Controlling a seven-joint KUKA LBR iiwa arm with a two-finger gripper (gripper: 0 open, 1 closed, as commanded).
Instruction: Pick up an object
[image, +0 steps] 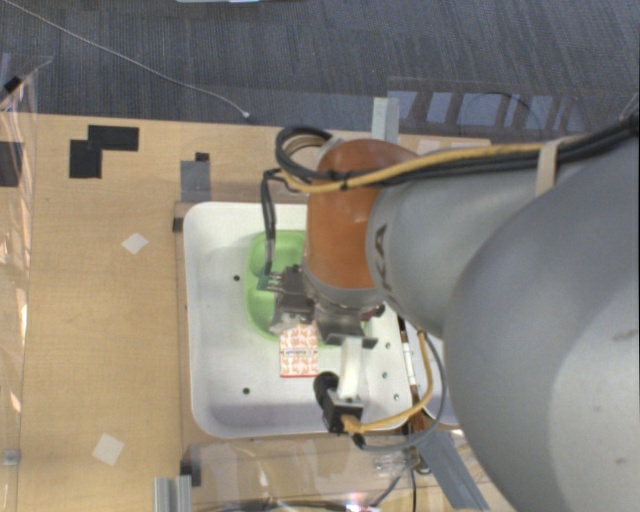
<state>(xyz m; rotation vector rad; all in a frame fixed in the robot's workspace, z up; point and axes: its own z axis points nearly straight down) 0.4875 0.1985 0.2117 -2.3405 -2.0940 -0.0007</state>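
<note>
A lime-green object (262, 283) lies in the left white bin (215, 330), partly covered by the arm. Just below it sits a small white and red patterned packet (298, 352). The arm's orange band and wrist hang over the bin's right half, and the gripper (300, 312) sits low between the green object and the packet. Its fingertips are hidden under the wrist body.
The grey arm covers the right bin and most of the right side of the view. Black cables loop above the wrist (290, 150). The wooden bench (90, 300) lies to the left of the bin, with black markers (100, 150) at its far corner.
</note>
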